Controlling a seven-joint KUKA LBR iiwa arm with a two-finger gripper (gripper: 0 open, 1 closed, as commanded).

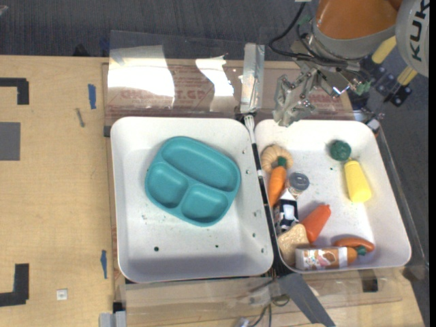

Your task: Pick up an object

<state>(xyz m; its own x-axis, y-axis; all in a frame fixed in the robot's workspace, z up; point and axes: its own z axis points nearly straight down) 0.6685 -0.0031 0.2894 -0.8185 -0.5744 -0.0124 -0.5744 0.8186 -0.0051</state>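
My gripper (290, 112) hangs over the back left edge of the right bin (392, 203), open, with nothing between its fingers. Below it in that bin lie a tan ring-shaped toy (276, 156), an orange carrot (276, 184), a grey cap (298, 181) and a small black and white bottle (289, 213). Farther right sit a green round piece (339, 149) and a yellow toy (357, 181). Near the front are a red-orange pepper (317, 221), a bread slice (293, 237), a labelled bottle (325, 257) and a red toy (354, 244).
The left bin (129, 237) holds a teal divided plate (193, 180). A metal divider (252, 80) stands upright behind the seam between the bins. Clear plastic sheeting (170, 80) lies behind the left bin. Wooden bench top (48, 182) spreads to the left.
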